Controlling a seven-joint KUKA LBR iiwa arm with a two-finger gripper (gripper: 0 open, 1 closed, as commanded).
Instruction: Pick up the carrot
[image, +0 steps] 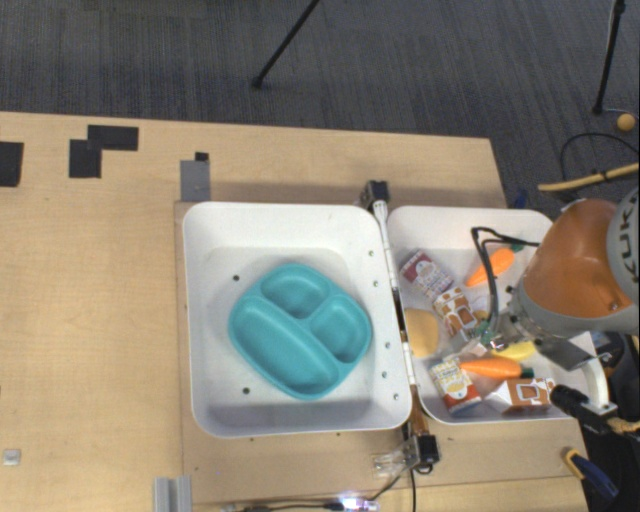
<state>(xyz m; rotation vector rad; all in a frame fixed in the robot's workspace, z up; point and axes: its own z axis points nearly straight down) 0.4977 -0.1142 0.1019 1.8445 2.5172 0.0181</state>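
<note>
The carrot (492, 368), orange and long with a green end on its right, lies flat near the front of the right bin (440, 408). My gripper (492, 334) hangs low over the middle of that bin, just behind the carrot, and the grey and orange wrist (570, 275) hides most of it. I see nothing held in it. A second orange piece (494, 266) lies further back in the same bin, beside the wrist.
The left bin (215, 300) holds a teal divided plate (300, 328). Around the carrot lie small printed cartons (452, 380), a brown box (526, 392), a yellow piece (516, 350), a pale round item (422, 333) and packets (424, 270). A black cable (490, 236) loops near the wrist.
</note>
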